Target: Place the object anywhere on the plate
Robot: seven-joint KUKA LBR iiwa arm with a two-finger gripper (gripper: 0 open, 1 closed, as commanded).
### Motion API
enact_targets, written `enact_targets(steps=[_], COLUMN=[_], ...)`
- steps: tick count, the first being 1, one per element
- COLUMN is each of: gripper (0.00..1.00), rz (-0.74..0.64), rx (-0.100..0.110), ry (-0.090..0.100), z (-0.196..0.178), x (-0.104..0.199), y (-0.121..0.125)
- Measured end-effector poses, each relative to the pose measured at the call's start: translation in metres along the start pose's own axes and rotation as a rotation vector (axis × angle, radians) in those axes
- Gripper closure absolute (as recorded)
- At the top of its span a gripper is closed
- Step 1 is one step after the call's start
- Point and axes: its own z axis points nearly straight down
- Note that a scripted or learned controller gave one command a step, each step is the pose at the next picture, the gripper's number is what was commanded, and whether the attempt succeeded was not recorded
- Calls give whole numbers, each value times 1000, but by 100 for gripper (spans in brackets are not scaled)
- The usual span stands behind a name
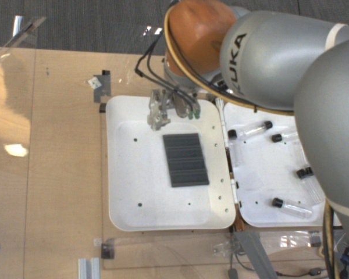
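Two shallow white bins sit side by side on the pale wooden surface (pixel 46 173). The left bin (pixel 128 196) and right bin (pixel 262 211) nearly touch along their inner edges. Dark grey carpet (pixel 75 10) lies beyond the far edge of the surface.

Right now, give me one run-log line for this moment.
gripper: over left bin's far edge | dark ribbed plate: left bin, bare | clear tubes: right bin | placement: not done
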Motion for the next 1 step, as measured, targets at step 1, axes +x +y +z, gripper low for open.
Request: enact_targets(steps=[1], gripper=[100], rz=[-364], rx=[-1], ry=[-2], z=[-29], x=[-19], y=[45])
